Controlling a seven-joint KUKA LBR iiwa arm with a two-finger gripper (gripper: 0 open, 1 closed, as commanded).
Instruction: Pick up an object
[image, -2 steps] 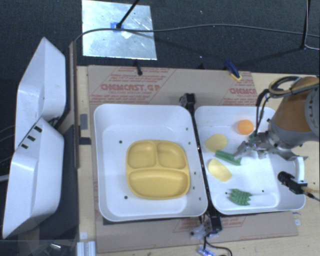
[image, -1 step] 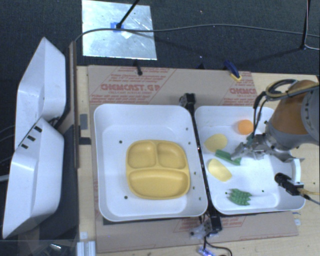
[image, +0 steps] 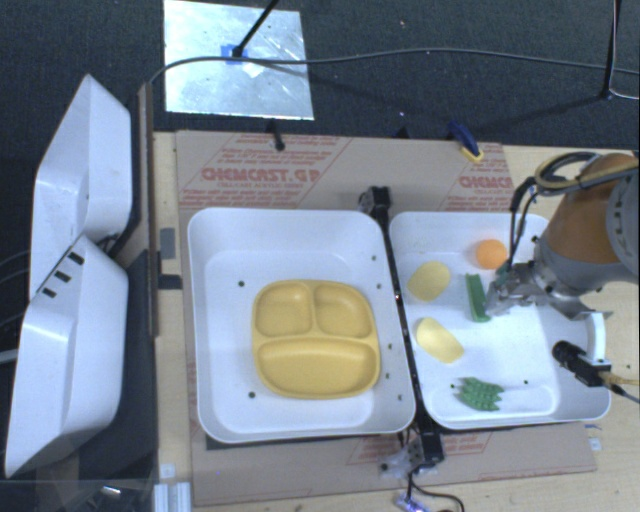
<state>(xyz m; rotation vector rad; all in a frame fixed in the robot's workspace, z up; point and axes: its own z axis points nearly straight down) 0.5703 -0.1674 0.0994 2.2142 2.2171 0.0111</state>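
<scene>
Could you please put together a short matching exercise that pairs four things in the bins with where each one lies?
Things:
1. yellow tray
2. orange ball
3. green stick
4. leafy green toy

Places:
A. right bin, near front edge
B. left bin, middle
C. right bin, far side
D. right bin, beside the gripper

Pairs: 1-B, 2-C, 3-D, 4-A

Two shallow white bins sit side by side: the left bin (image: 215, 300) and the right bin (image: 520, 350). The left bin carries one yellow divided tray (image: 317, 337) with three compartments. The right bin carries five small things: two pale yellow rounded pieces (image: 430, 281) (image: 438, 340), one orange ball (image: 490, 253), one straight green stick (image: 476, 297), and one green leafy piece (image: 479, 394).
</scene>
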